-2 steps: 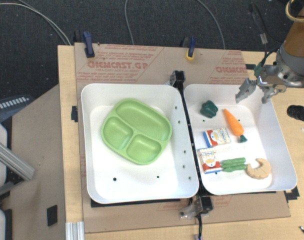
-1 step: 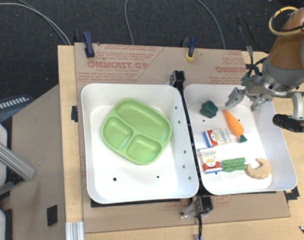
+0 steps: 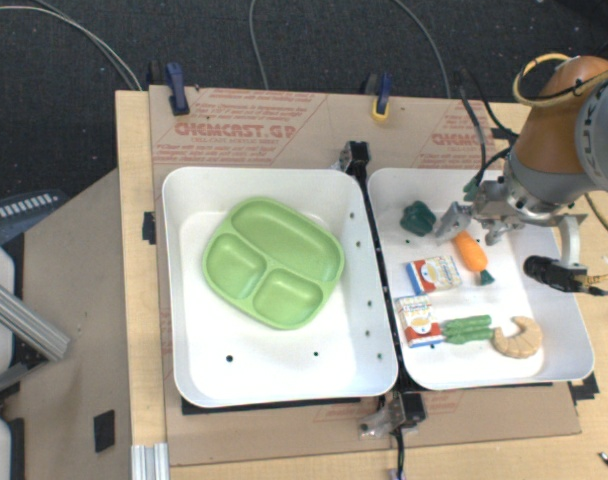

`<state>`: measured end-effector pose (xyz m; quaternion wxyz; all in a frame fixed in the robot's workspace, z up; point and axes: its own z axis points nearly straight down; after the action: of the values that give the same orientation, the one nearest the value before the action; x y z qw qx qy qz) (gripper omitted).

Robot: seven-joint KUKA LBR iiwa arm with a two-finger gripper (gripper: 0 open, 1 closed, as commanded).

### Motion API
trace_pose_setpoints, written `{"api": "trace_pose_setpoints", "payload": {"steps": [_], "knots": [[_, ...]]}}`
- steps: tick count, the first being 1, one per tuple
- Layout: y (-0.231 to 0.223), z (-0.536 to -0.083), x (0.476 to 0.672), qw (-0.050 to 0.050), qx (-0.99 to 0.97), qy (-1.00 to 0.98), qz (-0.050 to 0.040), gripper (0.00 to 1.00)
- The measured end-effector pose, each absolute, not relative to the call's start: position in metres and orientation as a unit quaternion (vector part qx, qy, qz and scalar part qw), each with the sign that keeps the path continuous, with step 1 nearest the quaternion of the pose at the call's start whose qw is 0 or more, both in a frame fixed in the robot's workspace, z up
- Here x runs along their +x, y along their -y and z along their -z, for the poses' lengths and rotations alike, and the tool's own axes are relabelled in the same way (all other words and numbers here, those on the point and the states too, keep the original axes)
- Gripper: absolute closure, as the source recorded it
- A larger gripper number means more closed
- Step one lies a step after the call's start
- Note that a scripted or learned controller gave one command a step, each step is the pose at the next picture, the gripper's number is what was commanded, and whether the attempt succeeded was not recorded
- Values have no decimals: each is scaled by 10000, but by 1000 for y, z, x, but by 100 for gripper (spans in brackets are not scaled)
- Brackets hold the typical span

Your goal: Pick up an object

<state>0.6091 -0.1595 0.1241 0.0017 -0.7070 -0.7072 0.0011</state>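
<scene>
Crowded around the orange carrot toy (image 3: 471, 252) in the right bin (image 3: 564, 363): dark green lump (image 3: 417, 217) up-left, small printed card (image 3: 433, 273) down-left, second card (image 3: 418, 321), green pod (image 3: 467, 329) and tan croissant (image 3: 517, 337) farther below. Poised right over the carrot's upper end, gripper (image 3: 476, 222) with metal fingers spread, gripping nothing. Left of the carrot, in the other bin, a smooth light-green divided plate (image 3: 273, 262).

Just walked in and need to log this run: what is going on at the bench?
A grey arm with an orange band reaches in from the right, and its tool hovers over the right white bin, just above an orange toy carrot. Nothing is visibly gripped. Around it lie a dark green toy, two small printed cartons, a green bean-like toy and a tan croissant toy. The left white bin holds a green divided plastic plate.
</scene>
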Motion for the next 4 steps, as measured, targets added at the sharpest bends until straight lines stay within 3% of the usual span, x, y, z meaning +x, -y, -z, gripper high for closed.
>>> {"api": "trace_pose_setpoints", "payload": {"steps": [1, 2, 4], "knots": [[159, -83, 609, 11, -7070, 7073, -7, 0], [159, -96, 610, -9, -7070, 7072, 6, 100], [157, -200, 608, -23, -7068, 7074, 17, 100]]}}
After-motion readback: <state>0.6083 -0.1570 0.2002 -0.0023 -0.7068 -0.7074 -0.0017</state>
